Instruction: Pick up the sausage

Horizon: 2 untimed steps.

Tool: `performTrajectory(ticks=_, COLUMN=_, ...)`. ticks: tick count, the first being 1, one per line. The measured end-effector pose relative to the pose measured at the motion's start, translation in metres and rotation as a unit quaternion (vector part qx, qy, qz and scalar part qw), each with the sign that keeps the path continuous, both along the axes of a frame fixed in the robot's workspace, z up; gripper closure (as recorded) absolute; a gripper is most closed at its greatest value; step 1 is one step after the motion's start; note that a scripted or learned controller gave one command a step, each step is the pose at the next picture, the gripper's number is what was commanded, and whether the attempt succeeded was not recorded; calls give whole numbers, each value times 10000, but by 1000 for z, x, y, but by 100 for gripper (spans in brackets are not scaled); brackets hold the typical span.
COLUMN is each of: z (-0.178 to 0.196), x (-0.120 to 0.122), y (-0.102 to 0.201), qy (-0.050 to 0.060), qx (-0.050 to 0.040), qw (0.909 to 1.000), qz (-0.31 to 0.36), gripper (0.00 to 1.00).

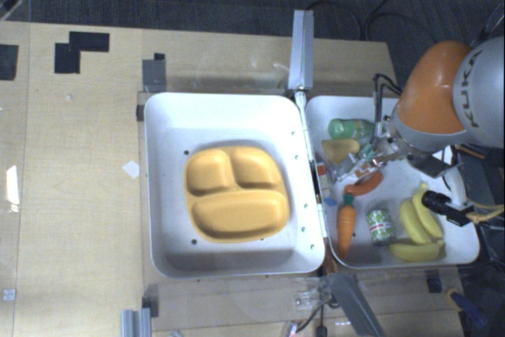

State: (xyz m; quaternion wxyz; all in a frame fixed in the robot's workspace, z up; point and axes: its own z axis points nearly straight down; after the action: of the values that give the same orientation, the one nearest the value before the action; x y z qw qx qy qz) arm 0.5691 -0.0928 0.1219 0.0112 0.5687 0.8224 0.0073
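your claw [357,171] is hanging low in the right bin [465,252], near the bin's middle, reached in from the right under the orange band [432,87] and grey wrist. its metal fingers are pointing down and left; at this size you cannot tell whether they are spread or closed, and nothing is clearly sitting between them.

the sausage [364,184] is lying just below and right of the fingertips, a short reddish piece tilted up to the right, on the bin floor. whether the claw is touching it, you cannot tell.

just below the sausage the carrot [346,223] is lying nearly upright, green top toward the claw. right of the carrot a small green can [380,224] is resting. the bananas [418,229] are crowding the bin's lower right corner. above the claw a green bottle [349,128] is lying on its side near the back wall, with a pale yellow item [340,149] just beneath it.

across the divider, the left bin [166,170] is holding a yellow divided tray [236,192], three compartments, sitting near the centre. both bins are resting on the wooden bench [71,170].
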Motion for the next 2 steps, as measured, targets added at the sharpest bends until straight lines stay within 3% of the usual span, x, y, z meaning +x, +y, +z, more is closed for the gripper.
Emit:
performTrajectory(ticks=1, z=-12, x=17, y=-29, qy=-121, qx=-8, qw=9996, qz=264, gripper=0)
performTrajectory(ticks=2, z=-12, x=13, y=-29, qy=-179, qx=-13, qw=9997, qz=136, gripper=0)
